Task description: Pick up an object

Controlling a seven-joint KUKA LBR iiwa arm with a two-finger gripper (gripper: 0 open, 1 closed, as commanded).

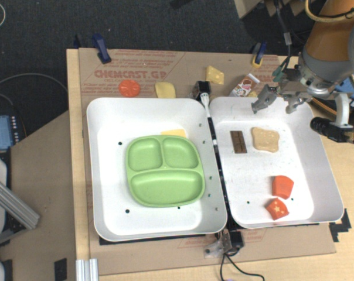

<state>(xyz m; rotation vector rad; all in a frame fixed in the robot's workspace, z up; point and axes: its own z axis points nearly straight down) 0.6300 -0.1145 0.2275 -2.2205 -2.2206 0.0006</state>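
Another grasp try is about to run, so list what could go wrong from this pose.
1. The gripper hangs open over the right bin's far rim, short of the toast slice; closing here would likely catch nothing.
2. The toast slice and the chocolate bar lie flat and thin, so fingers may slide over them.
3. The two red pieces sit close together; one may get nudged.

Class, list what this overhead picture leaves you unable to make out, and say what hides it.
- Yellow piece in the left bin: mostly hidden behind the green plate.
- Arm's upper part: cut off by the top and right edges.
- Gripper: small and seen from above, so its fingers' state is unclear.
- Small packet on the bench: print too small to read.
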